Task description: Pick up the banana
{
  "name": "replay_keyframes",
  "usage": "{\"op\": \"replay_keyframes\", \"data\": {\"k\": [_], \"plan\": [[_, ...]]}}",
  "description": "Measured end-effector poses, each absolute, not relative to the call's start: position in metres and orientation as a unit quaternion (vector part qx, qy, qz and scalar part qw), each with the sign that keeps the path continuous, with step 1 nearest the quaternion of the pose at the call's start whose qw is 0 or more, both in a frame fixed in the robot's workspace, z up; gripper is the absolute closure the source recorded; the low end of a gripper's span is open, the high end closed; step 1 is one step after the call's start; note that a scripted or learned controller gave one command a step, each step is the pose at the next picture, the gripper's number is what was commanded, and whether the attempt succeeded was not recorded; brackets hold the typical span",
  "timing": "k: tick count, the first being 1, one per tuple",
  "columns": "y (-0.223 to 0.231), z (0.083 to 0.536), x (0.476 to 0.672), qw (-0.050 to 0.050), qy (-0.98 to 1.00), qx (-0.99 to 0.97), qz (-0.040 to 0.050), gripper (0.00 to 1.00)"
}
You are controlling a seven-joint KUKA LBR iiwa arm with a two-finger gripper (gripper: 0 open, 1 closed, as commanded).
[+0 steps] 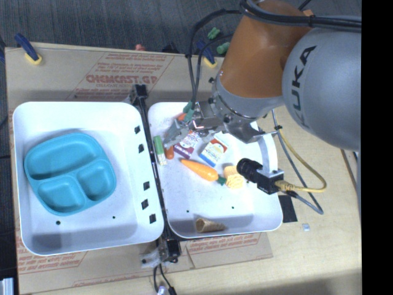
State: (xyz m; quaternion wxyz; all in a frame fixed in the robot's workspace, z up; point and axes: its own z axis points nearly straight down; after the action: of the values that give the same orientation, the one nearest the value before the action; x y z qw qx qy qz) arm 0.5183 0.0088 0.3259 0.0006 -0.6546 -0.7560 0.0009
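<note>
Right bin (265, 217): arm (288, 60) hides its upper clutter.

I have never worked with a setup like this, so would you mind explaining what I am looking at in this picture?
This is one picture from a camera fixed above a bench, looking down at a slant. The big grey and orange machine on the right is a robot arm. Its end effector, the part that grasps, reaches down into the right bin; I cannot tell whether it holds anything.

Two shallow white bins sit side by side. The left bin holds a blue divided plate. The right bin holds toy food and small items: an orange carrot, a small carton, a yellow piece that may be the banana the arm is meant to pick up, and an ice cream cone near the front wall.
</note>
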Motion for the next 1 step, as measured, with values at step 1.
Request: {"op": "replay_keyframes", "data": {"k": [1], "plan": [[0.0457,0.1901,0.532,0.003,-0.723,-0.691,0.0026,0.0]]}}
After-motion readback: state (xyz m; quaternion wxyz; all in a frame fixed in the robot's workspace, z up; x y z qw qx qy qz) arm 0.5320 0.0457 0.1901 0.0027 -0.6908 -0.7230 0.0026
